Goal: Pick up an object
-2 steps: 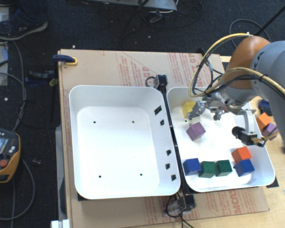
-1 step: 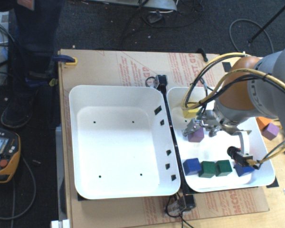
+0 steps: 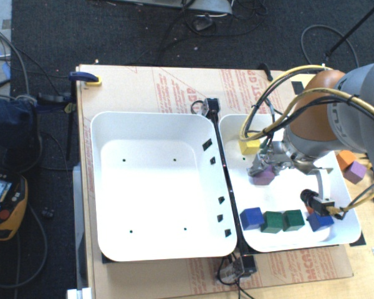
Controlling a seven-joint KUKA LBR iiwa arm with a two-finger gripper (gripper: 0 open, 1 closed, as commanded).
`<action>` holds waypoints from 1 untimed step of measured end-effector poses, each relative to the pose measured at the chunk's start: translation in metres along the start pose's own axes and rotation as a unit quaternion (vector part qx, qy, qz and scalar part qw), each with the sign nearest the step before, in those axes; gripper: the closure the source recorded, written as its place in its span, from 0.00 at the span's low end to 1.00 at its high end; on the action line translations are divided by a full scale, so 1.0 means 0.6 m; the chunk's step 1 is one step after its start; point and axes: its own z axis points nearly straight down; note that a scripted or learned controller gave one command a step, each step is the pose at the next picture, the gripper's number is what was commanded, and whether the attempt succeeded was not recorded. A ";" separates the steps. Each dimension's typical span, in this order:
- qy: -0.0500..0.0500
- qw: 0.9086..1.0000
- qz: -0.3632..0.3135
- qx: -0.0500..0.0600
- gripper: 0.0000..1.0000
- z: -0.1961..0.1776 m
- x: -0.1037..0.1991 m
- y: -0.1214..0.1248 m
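Note:
My gripper (image 3: 264,166) is low in the right bin (image 3: 287,245), near that bin's left wall. A small purple block (image 3: 262,177) lies right at its tip, partly covered by it. Whether the block is gripped I cannot tell. A yellow block (image 3: 250,146) sits just behind the gripper, touching or nearly touching it. The grey arm with its orange band (image 3: 318,114) reaches in from the right and hides part of the bin's back.
Along the right bin's front lie a blue block (image 3: 251,218), two green blocks (image 3: 273,222) (image 3: 293,219) and another blue block (image 3: 320,222). An orange block (image 3: 345,160) and a lilac block (image 3: 355,171) sit at the right. The left bin (image 3: 112,129) stands alongside.

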 end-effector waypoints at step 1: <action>0.001 1.000 -0.004 -0.002 1.00 -0.153 0.151 -0.006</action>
